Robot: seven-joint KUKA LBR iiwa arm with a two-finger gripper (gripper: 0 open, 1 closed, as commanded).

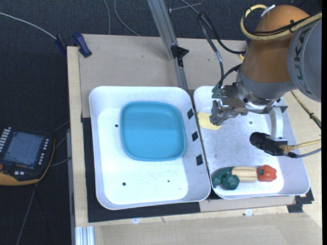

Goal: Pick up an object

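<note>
Pincer (219, 114) — open or closed cannot be determined — sits over the flat yellow piece (208, 121) against the right bin's (232, 148) left wall; risk: the thin piece slips out, or the wall obstructs the grasp.

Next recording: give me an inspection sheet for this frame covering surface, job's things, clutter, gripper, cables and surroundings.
Surface: wooden bench bearing a white left bin and a white right bin.
Job's things: in the right bin, a yellow piece by its left wall; a green lump, a tan stick and a red piece in a row along the near edge.
Clutter: blue plate in the left bin.
Grippers: gripper low over the right bin, right beside the yellow piece; whether it holds anything cannot be told.
Cables: thin cables looped on the dark floor.
Surroundings: handheld pendant on the floor at left; metal pole; blue clamp at a bench corner.
</note>
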